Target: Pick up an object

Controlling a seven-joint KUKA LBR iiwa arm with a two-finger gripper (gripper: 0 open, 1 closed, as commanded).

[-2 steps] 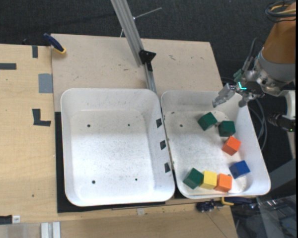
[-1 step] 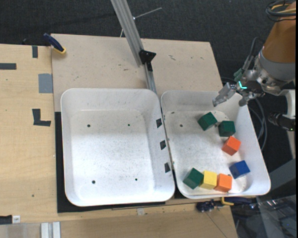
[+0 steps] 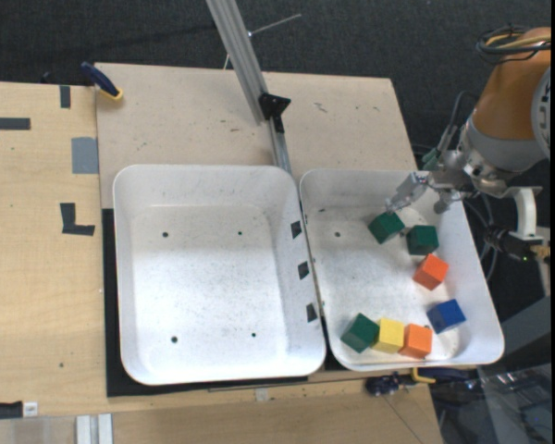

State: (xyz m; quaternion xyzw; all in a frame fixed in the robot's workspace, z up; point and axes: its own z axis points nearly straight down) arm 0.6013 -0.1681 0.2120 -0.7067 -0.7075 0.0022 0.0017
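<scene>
I see two white bins (image 3: 213,276), speckled w/ black dots. Nearest the silver gripper (image 3: 424,191): two dark green cubes (image 3: 386,228), then an orange cube (image 3: 431,272), blue cube (image 3: 446,315). Farthest: green (image 3: 360,332), yellow (image 3: 390,334), orange row.

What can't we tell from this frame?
- Gripper: small and blurred in the camera view; open or shut unreadable, and whether it touches the green block below it.
- Arm: cut off by the right edge.
- Green block, yellow block, orange block in the right bin: touching or apart unclear.
</scene>
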